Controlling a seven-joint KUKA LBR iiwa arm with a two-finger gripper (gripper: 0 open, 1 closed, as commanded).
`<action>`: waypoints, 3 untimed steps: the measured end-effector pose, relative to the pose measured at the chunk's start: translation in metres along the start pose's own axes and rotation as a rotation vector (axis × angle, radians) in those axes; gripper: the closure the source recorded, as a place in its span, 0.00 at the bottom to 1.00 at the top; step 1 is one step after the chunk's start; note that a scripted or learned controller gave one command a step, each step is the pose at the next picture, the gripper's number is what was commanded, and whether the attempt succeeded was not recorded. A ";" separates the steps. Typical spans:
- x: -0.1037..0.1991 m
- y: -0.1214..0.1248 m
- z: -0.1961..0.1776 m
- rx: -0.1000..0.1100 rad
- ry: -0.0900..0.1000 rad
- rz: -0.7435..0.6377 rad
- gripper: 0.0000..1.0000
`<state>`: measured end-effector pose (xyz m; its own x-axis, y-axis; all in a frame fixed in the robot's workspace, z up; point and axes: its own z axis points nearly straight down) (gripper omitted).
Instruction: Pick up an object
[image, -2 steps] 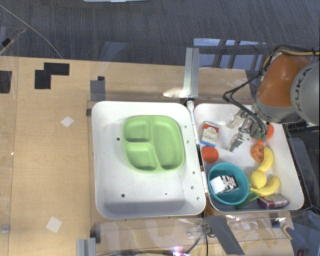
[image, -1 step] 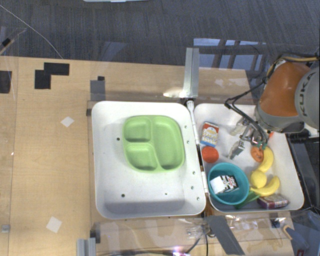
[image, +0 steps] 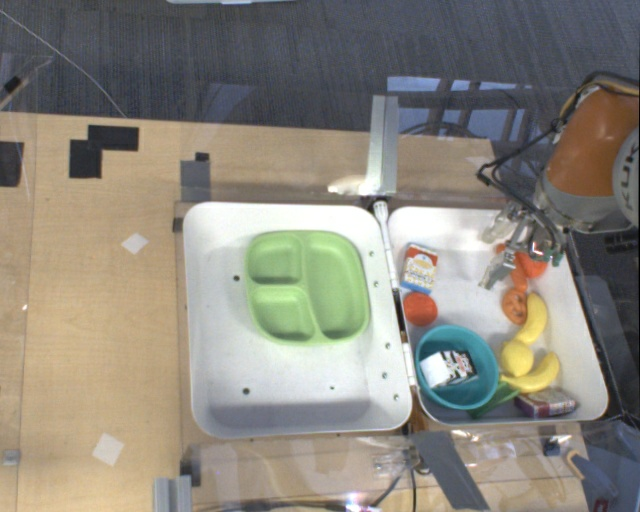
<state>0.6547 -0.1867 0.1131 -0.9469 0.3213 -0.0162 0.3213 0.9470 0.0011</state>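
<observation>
The end effector (image: 512, 262), whose state I cannot tell, hangs beside a small orange toy (image: 530, 266), probably light, rigid, slick plastic, best pinched across its middle.

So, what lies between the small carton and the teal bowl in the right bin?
In the camera view, a red-orange ball lies between the small carton and the teal bowl.

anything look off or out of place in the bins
Nothing looks spilled or damaged. One small oddity: a small white carton sits tilted inside the teal bowl in the right bin. The green divided plate lies flat in the left bin.
</observation>
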 end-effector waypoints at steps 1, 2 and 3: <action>0.002 -0.007 0.025 0.000 0.005 0.127 0.00; 0.036 -0.013 0.024 0.000 0.006 0.168 0.00; 0.110 0.006 0.021 -0.001 -0.006 0.222 0.00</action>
<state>0.5527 -0.1454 0.0908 -0.8529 0.5216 -0.0219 0.5216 0.8532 0.0059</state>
